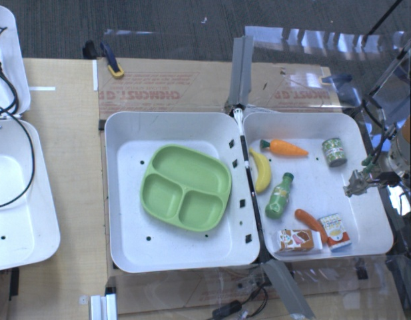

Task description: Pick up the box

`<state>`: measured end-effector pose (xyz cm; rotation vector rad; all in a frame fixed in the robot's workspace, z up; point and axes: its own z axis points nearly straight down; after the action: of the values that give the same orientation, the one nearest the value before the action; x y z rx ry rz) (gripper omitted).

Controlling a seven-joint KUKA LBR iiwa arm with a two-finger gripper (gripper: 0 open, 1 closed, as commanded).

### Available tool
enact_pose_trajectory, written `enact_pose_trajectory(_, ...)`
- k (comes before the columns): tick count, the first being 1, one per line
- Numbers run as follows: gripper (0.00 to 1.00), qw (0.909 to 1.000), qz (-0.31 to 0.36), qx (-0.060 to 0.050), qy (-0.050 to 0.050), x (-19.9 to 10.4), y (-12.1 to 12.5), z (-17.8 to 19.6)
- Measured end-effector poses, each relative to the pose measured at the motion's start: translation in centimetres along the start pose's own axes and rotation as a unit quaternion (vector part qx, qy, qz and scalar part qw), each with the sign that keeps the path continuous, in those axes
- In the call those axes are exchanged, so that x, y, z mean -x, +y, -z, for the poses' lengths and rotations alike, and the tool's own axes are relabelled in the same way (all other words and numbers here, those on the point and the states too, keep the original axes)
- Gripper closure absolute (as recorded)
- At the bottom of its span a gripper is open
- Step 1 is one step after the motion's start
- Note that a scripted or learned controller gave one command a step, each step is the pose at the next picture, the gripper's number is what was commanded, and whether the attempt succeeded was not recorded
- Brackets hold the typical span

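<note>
- Plate (185, 187), green and split into three compartments, sits in the left bin (118, 199); it has no part in the task.
- Banana (260, 171) lies against the left wall of the right bin (355, 129), with a green bottle (278, 196) on its side just beside it and a carrot (285, 149) above them.
- Box candidates sit at the front of the right bin: a flat reddish carton (300, 241) lying down, and beside it a smaller white-and-orange carton (334, 231), tilted. An orange sausage-like piece (308, 220) rests between them, touching or nearly touching both.
- Both cartons look like light toy packaging, stiff at the edges but likely to dent on the broad faces, and glossy enough to slip. Judged best hold: across the narrow sides, coming straight down, clear of the orange piece and the front wall.
- A green can (334, 152) stands near the back right.
- Gripper (357, 183) hangs over the right edge of the bin, well apart from both cartons; whether it is apart or together I cannot tell.
</note>
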<state>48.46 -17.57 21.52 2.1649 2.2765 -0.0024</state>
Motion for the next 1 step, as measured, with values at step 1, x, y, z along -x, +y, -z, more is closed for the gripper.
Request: enact_pose_trajectory(1, 1.00, 0.9991, 0.042, 0.000, 0.000, 3.26, -0.35, 0.05)
